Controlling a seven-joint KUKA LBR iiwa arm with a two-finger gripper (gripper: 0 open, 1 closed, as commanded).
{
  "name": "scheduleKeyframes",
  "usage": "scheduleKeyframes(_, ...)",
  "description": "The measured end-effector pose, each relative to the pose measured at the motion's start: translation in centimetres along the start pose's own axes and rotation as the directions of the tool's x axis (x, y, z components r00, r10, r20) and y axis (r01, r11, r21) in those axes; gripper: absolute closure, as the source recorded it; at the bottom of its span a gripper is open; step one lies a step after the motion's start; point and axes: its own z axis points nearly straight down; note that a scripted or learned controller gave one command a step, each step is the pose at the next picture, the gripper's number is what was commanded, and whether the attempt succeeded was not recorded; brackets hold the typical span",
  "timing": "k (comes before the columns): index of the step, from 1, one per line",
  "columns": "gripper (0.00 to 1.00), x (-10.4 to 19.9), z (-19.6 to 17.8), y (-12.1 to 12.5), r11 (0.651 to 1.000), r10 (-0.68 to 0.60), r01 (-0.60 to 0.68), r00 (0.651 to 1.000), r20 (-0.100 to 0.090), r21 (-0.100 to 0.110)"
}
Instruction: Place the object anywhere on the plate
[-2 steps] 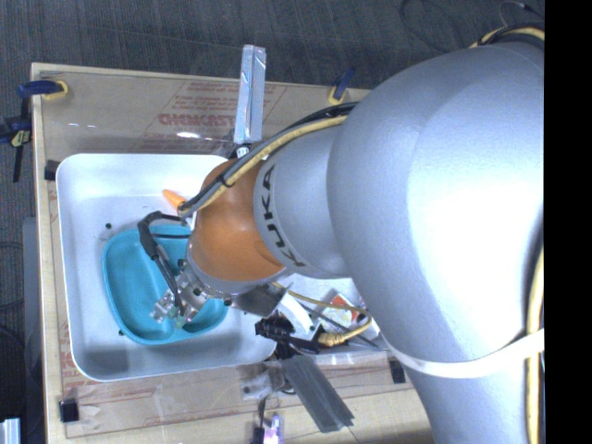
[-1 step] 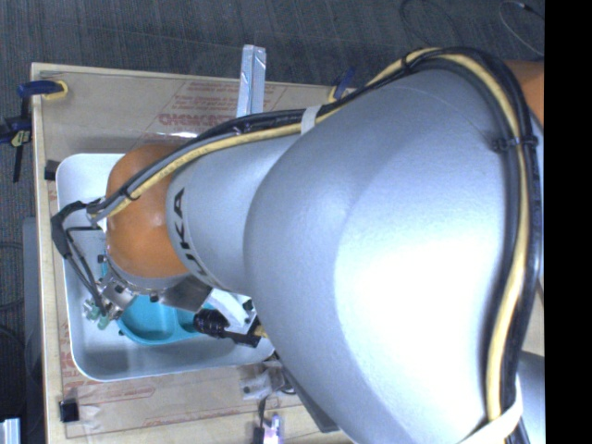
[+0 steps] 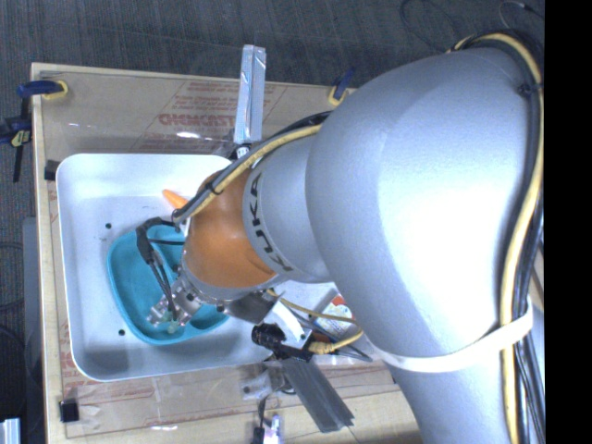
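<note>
Over the plate: the two-finger metal gripper hangs low above the near part of the teal plate, its tip just over the plate's surface or touching it, I cannot tell which; whether it is released, clenched or grasping anything cannot be told, since the tip is small and blurred from this height

Wrist: the orange band sits right above the gripper; a black cable loops out from it on the left side and hangs over the plate

Arm: the large grey KUKA arm reaches in from the right and covers most of the right half of the scene; yellow and black cables run along its edge

Plate: the shallow teal plastic plate lies on the floor of the left white bin, toward its middle and near side; its right part is hidden beneath the wrist

Object: a small orange piece peeks out just beyond the far edge of the orange band, on the bin floor, off the plate on its far side; most of it is hidden by the arm, so its shape cannot be told

Bin: the shallow white plastic bin sits on the left of the wooden bench

Far edge: an upright grey metal bar stands at the far rim of the bin
</note>
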Motion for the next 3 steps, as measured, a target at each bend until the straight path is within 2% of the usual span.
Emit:
scheduleKeyframes(1,1.00,0.7,0.0,0.6,0.964,0.266,-0.266,0.964,0.001,-0.001)
scheduleKeyframes(2,1.00,2.4,0.0,2.0,0.849,0.529,-0.529,0.849,0.000,0.001)
scheduleKeyframes(3,1.00,1.3,0.0,1.1,0.909,0.416,-0.416,0.909,-0.003,0.002)
